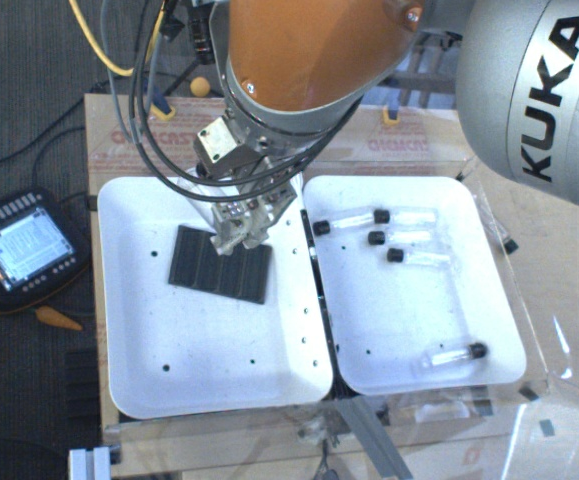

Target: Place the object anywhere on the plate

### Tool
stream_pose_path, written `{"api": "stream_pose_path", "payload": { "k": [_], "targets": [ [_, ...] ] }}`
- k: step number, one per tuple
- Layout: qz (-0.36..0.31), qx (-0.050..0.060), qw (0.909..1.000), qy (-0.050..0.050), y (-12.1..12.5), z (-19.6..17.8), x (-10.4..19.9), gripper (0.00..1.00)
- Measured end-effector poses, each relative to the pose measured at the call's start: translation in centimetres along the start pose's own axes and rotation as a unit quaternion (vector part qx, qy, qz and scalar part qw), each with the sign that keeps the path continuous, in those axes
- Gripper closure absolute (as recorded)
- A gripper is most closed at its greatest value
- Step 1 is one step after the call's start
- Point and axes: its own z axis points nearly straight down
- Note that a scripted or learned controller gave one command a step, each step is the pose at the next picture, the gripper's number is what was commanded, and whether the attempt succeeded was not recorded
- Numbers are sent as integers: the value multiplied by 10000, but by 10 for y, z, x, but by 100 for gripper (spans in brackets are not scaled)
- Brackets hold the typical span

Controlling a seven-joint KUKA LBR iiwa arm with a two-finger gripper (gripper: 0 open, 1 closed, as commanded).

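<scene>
A dark ribbed rectangular plate lies flat in the left white bin, in its upper middle part. My gripper hangs right over the plate's far right edge, close to or touching it. The big orange and grey wrist above hides much of it. Whether anything sits in the gripper is hidden from this angle. Several clear tubes with black caps lie in the right bin: one near the dividing wall, others beside it, and one alone at the front right.
The raised rims between the two bins run just right of the gripper. A teach pendant rests off the bench at the left. Cables loop down behind the left bin. A small yellow ball sits at the back.
</scene>
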Motion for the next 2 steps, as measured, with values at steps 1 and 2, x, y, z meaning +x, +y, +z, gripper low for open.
{"api": "stream_pose_path", "payload": {
  "k": [1,2],
  "targets": [
    [-4,1,10000,-2,0,0,0,0],
    [9,-5,10000,-32,-2,-8,-1,100]
  ]
}}
